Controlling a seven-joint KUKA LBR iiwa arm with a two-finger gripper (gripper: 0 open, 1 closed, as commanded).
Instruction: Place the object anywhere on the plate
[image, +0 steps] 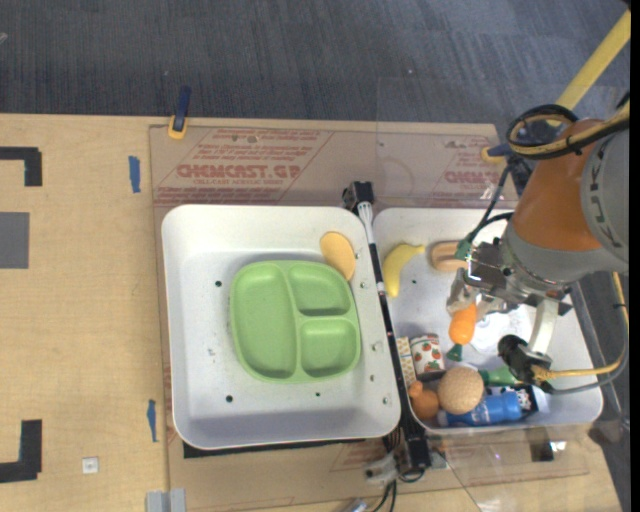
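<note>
The desk (80, 300) carries two bins. The left bin (190, 330) holds the green plate (295, 320) at frame centre, ready as target. The arm (570, 210) reaches in from the right, bent down over the right bin (580, 400). Its fingers (465, 305) sit around the carrot (462, 326), apparently pinching it, lifted above the clutter.

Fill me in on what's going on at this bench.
The arm's gripper is down in the right bin, right over an orange carrot-like toy among other play food. Whether it grips it is unclear. The green plate sits in the left bin, with a yellow piece beside it.
</note>
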